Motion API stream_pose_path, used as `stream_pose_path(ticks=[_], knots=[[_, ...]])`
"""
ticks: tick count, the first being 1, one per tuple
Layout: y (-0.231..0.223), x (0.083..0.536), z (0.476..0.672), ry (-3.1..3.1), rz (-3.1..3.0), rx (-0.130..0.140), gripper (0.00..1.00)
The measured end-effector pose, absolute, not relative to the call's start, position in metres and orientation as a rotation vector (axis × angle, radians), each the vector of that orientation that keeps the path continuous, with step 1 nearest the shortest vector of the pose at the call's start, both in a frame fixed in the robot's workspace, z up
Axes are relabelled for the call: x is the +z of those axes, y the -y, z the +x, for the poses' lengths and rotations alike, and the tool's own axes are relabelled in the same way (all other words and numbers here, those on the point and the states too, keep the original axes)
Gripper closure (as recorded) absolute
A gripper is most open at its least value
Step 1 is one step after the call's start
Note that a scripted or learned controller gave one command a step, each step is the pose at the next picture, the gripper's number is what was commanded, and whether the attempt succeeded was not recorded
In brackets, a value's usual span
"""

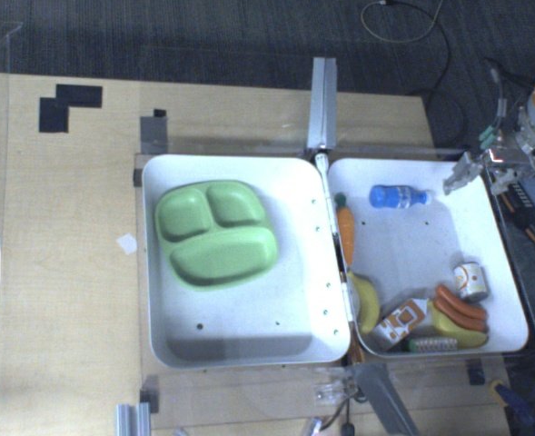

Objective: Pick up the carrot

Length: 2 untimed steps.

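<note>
While the gripper (467,173) hangs at the far right corner of the right bin (512,284), I cannot tell how its jaws stand. Way off to the left of the jaws and a bit nearer, the carrot (345,232) lies along that bin's left wall. Just left of the jaws rests a blue bottle (399,196). A green plate (215,232) sits in the left bin (240,339).

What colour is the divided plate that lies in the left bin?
The divided plastic plate in the left white bin is light green, plain without pattern; the camera view shows it.
</note>
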<state>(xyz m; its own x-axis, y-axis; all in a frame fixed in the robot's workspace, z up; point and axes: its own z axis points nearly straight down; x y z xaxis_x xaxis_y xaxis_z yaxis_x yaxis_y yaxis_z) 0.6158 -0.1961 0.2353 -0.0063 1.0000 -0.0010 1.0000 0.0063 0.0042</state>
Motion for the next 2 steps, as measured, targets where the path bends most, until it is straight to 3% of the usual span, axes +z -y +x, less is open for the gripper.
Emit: stream_pose_path(ticks=[1,2], knots=[[0.196,0.235,0.616,-2.226,2.212,0.004,0.00],[0.139,0.094,0.563,-2.163,2.274,0.005,0.00]])
